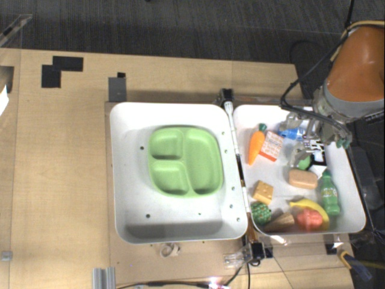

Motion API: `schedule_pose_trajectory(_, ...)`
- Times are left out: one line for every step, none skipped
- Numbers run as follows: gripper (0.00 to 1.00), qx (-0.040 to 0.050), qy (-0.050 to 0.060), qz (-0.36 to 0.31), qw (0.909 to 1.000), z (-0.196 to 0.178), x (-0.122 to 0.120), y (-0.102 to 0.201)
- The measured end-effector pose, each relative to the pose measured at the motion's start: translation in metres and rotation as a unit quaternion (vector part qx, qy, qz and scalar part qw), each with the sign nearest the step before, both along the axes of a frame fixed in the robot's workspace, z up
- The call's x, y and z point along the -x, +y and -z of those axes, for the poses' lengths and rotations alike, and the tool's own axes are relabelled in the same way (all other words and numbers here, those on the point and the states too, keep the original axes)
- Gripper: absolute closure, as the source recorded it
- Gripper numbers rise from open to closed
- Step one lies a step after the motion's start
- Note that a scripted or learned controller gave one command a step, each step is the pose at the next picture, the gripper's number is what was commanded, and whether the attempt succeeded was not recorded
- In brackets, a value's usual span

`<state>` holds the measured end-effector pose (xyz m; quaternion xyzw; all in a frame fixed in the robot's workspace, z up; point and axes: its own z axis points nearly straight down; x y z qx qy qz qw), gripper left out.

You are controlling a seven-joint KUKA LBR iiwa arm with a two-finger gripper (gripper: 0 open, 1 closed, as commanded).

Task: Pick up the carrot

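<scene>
The carrot [256, 145] lies near the top left corner of the right bin [355, 218], beside a small red-and-white box [272, 146]. The gripper [308, 143] hangs over the bin's upper right part; whether it is spread or pressed together I cannot tell.

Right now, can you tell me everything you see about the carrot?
The carrot is a small orange toy, smooth like plastic, with a green tuft at its top end. It lies flat in the right bin, near the bin's left wall, green end pointing away from the camera and tip toward it. A red and white packet lies right against its right side. The gripper hangs further right, not touching it.
</scene>
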<state>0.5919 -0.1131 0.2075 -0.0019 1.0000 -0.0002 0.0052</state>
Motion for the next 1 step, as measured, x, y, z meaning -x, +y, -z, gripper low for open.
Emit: schedule_pose_trajectory(0.0,-0.0005,0.004,-0.04,0.9992,0.1071,0.0389,0.0091)
